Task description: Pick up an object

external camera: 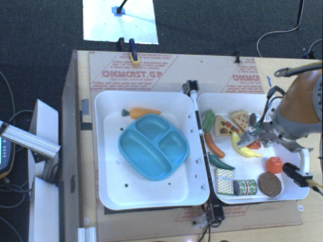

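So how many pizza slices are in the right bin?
2: one pizza slice beside the green vegetable, the other just right of it, near the tool. The arm may hide more.

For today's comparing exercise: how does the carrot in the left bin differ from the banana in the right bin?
The carrot is orange and straight; the banana is yellow and curved. The carrot lies crosswise along the top edge of the blue plate, while the banana runs slantwise among other toy foods. The carrot lies far from the gripper; the banana lies right beside it. Both are long toy foods lying flat.
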Robot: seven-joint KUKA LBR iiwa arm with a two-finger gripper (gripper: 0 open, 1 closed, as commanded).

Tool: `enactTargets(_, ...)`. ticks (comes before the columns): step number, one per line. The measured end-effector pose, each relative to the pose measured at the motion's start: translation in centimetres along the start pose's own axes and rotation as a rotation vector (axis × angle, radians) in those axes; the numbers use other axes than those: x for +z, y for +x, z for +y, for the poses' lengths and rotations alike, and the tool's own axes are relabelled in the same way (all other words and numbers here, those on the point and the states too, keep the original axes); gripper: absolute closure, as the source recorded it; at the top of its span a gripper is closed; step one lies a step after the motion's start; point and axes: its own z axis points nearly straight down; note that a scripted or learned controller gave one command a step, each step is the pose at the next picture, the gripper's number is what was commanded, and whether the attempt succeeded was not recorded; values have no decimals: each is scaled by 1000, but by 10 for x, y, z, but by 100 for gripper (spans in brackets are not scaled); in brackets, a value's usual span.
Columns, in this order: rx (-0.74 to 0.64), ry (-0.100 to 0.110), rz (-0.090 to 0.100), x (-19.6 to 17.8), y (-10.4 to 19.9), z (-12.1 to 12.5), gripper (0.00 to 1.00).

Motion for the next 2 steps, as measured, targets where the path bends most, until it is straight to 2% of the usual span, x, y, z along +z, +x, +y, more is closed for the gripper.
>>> enactTargets(1,1,19,3,30,2,-3,0)
enactTargets(2,0,16,3,20,2,-1,100)
